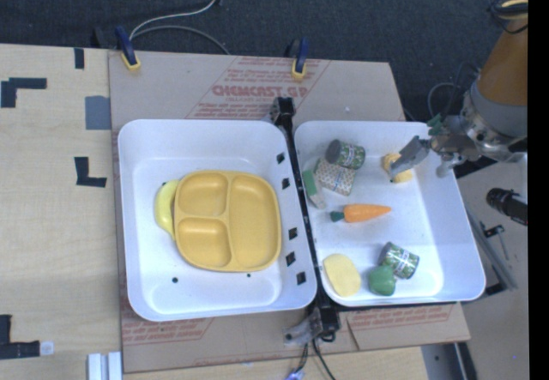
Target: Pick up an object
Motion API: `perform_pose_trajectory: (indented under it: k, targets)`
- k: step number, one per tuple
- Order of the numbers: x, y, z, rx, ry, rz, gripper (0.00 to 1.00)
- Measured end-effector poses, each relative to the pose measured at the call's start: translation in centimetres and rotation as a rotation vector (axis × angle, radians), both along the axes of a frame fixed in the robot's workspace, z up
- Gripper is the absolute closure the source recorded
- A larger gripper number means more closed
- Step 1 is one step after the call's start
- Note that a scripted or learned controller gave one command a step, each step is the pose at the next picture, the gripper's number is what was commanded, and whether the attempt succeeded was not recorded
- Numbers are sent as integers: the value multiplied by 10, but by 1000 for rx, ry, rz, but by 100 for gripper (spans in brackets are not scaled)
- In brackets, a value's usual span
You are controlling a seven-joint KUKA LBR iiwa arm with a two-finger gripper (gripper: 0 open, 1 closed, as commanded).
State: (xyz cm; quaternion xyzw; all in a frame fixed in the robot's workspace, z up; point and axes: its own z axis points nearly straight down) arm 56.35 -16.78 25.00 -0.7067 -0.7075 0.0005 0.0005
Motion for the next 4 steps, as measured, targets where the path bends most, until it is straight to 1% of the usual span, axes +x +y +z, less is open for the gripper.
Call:
perform_pose_trajectory:
  k: [1,2,3,4]
  targets:
    - [105,26,-136,0,-22,1,0]
    - [105,74,-165,0,-3,1,0]
    - [101,63,-165,-1,-2,0,0]
    - [101,63,-154,-3,-3,2,100]
